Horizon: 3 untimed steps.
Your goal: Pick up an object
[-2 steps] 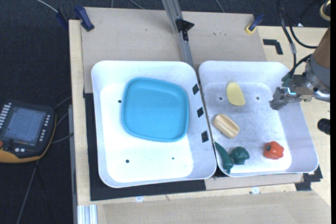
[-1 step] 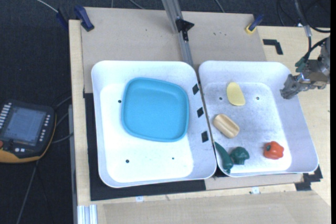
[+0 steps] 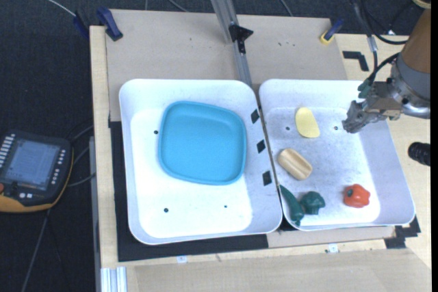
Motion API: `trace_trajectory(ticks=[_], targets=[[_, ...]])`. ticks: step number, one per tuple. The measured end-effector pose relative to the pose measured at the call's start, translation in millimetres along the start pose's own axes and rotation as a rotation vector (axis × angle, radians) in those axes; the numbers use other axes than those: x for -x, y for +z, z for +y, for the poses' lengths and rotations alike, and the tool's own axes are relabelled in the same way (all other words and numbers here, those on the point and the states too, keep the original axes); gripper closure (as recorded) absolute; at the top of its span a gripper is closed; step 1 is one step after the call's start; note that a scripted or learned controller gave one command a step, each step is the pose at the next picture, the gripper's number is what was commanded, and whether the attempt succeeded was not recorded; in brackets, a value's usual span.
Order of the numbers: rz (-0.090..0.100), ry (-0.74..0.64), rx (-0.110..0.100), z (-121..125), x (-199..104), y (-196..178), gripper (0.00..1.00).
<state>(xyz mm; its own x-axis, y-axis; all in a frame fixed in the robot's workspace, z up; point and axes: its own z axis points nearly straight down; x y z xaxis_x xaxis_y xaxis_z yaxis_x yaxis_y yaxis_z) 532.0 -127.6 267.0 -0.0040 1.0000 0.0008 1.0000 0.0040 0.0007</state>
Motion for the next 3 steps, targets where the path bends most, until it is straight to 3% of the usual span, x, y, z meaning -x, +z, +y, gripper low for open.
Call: trace_trajectory(ticks=[1, 3], targets=[[0.0, -0.001, 0.0, -1, -56, 0, 1.0], [0.0, -0.001, -0.001, 28, -155, 14, 1.0]])
